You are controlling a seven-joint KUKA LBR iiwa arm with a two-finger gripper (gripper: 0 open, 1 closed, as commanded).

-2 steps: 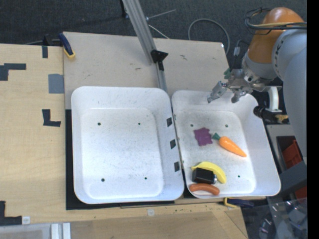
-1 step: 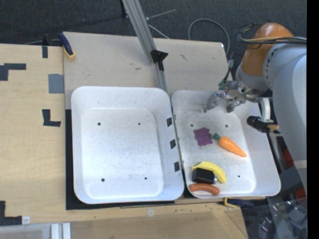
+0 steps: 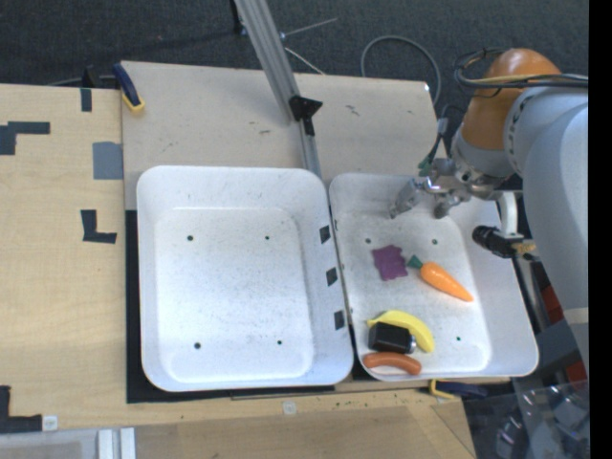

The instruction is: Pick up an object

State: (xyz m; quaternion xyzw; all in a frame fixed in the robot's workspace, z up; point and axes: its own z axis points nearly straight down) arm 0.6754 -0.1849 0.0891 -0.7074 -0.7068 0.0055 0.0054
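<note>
Camera view, tool: we see the tool (image 3: 421, 202) over the far end of the right bin (image 3: 497, 338), its two fingers spread apart with nothing between them.
Camera view, arm: the arm (image 3: 535, 132) comes in from the right, orange band above the wrist.
Camera view, things: all lie in the right bin. The purple piece (image 3: 389, 262) is nearest the tool; the carrot (image 3: 446, 280) lies just beside it, toward the right wall. The banana (image 3: 409, 327) and the black block (image 3: 390, 338) touch each other, and the sausage (image 3: 391, 362) lies just beside them at the near rim.
Camera view, left bin: we see the left bin (image 3: 234, 275) with bare speckled floor.
Risk, target: we judge the purple piece flat and low, so the fingers may close over it and slide off.
Risk, carrot: its taper may let it squirt out if we pinch near the tip.
Risk, crowding: at the banana and block, one finger may land on a neighbour and shove both.
Risk, wall: we judge that a descent where the tool now hangs meets bare floor near the far wall and grasps nothing.
</note>
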